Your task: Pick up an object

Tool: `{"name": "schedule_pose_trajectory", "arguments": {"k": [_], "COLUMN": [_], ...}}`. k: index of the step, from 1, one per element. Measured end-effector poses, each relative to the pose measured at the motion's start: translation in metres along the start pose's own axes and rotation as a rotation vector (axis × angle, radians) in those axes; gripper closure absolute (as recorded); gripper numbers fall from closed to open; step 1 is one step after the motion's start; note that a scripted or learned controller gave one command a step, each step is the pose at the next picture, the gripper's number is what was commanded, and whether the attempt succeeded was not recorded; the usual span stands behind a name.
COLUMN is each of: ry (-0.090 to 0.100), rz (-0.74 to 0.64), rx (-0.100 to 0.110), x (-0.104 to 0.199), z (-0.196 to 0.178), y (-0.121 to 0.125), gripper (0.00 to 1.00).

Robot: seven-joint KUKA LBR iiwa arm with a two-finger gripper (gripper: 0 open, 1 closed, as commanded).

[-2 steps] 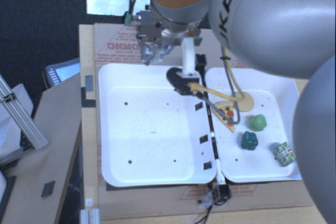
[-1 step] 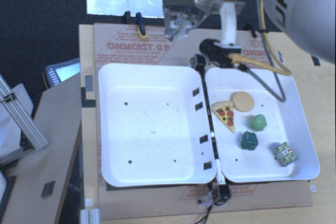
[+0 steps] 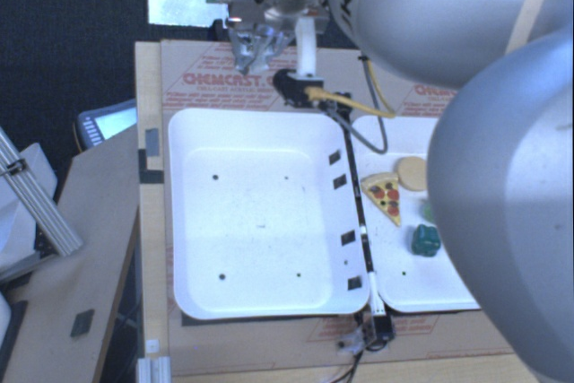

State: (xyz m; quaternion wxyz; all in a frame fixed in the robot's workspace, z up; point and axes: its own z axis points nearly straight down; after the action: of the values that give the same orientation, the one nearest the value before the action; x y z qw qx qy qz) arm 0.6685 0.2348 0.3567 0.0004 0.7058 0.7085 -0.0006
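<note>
Grey arm [image 3: 502, 103], large and blurred at the right, is the body nearest the lens; it covers much of the right bin [image 3: 408, 287]. Its orange band sits at the top, and below that the gripper [image 3: 256, 49] hangs over the cardboard beyond the far rim of the left bin [image 3: 260, 229], with nothing between its fingers; whether they stand wide or narrow cannot be told. Candidate objects all lie in the right bin: a pizza slice [image 3: 384, 195] near the divider, a tan disc [image 3: 413, 172] just beyond it, and a green block [image 3: 425, 239] nearer the front. Judged risk: the gripper stands well apart from every object and above bare board, so a descent from here would close on nothing. The arm also hides part of the right bin, and the flat slice may slip a two-finger pinch.
</note>
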Motion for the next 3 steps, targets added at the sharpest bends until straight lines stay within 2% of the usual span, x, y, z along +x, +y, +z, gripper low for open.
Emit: {"name": "schedule_pose_trajectory", "arguments": {"k": [1,2,3], "ry": [0.007,-0.003,0.006], "rz": [-0.002,0.003,-0.002], "rx": [-0.018,0.013,-0.014], "x": [-0.009,0.0,0.0], "z": [-0.181,0.003,-0.117], "y": [-0.016,-0.001,0.0], "gripper": [1.0,1.0,1.0]}}
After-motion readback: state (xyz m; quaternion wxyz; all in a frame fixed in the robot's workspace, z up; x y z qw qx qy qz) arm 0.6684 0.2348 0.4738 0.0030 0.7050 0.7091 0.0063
